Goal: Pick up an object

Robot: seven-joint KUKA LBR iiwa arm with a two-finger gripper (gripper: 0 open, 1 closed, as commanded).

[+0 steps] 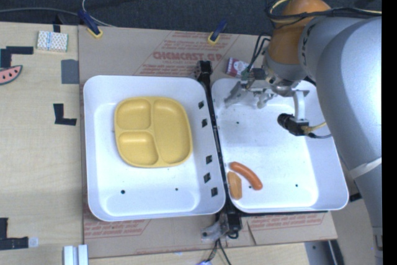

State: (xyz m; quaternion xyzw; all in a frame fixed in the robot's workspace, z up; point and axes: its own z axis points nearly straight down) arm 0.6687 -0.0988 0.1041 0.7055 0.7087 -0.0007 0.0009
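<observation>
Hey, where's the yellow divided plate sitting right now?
In the camera view, the yellow divided plate lies flat in the left bin, toward its upper middle. The divider between the bins runs along its right.

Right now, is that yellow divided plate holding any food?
No, empty. The yellow plate in the left bin shows three bare compartments; the two sausages lie in the right bin.

Glossy plastic yellow tray [152, 131], smooth white bins [99, 133], matt cardboard [173, 56]
</observation>
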